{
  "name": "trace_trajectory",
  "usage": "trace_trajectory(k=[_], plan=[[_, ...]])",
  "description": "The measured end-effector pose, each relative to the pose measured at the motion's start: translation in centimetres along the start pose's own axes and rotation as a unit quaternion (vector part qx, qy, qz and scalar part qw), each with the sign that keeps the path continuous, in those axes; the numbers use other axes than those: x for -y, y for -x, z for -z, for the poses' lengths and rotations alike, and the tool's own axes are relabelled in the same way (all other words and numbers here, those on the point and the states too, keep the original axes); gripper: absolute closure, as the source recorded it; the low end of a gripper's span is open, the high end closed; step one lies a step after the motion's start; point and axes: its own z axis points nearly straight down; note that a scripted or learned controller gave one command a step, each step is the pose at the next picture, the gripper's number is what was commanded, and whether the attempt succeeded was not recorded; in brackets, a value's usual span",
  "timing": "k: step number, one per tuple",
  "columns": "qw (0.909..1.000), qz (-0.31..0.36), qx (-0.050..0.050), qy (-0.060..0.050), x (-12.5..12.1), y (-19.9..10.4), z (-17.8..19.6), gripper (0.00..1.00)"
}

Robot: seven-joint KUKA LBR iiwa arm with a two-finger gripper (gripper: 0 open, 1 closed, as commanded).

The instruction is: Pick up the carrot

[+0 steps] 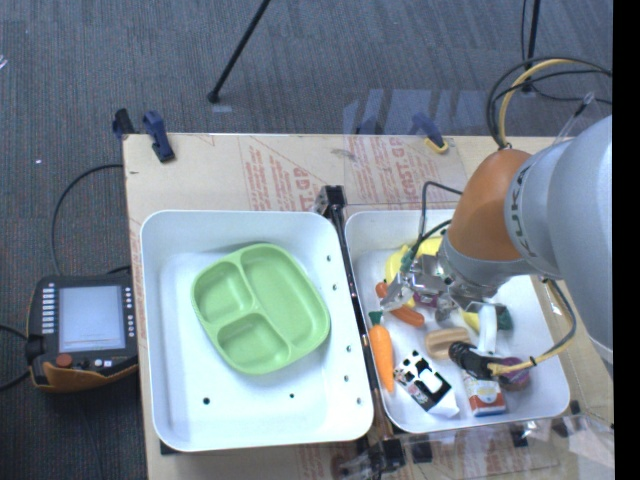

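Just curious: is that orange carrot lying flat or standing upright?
Lying flat. The orange carrot stretches lengthwise along the left wall of the right white bin.

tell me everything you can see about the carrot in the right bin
The carrot is a small orange toy, plastic by its look, with a green top. It lies flat on the floor of the right bin, along its left wall, green end toward the far side and tip toward the near side. Beside it lies a black-and-white item. The gripper hangs apart from it.

A green divided plate lies in the left white bin.
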Motion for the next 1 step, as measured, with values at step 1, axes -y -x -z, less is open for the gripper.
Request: trace_trajectory(k=[1], plan=[[1.0,-0.006,-0.002,-0.005,0.08,0.28,0.63,1.0]])
